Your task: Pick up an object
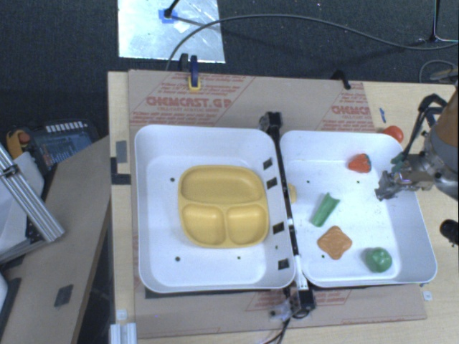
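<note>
Pincer over right bin — grip state unclear, red toy near, green block apart

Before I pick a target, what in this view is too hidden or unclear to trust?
- Gripper: small and blurred over the right bin's far side; its grip state is unreadable.
- Arm: cut off by the right edge.
- Small yellow item by the bin divider: mostly hidden by the rim.
- Red object: partly hidden behind the bin's rim.

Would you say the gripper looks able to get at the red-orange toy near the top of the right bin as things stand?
Probably yes. The gripper sits over the right bin, just right of and below the red-orange toy, which lies apart from the green piece, with bare floor between.
</note>
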Available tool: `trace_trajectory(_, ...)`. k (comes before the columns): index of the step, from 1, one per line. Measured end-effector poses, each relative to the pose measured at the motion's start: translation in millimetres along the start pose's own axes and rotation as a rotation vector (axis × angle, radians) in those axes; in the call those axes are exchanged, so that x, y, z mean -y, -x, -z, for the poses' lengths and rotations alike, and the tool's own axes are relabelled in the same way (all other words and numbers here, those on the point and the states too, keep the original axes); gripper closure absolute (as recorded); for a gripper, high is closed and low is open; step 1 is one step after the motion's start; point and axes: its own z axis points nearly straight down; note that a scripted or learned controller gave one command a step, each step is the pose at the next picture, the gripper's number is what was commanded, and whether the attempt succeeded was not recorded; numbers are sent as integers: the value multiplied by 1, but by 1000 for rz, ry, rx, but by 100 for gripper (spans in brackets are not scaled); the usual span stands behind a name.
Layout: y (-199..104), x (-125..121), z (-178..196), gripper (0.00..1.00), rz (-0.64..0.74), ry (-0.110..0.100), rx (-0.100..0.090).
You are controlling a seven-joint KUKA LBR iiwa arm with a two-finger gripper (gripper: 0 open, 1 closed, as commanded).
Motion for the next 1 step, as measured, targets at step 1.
trace_trajectory(1,-48,-5,-13,100,0,0,0)
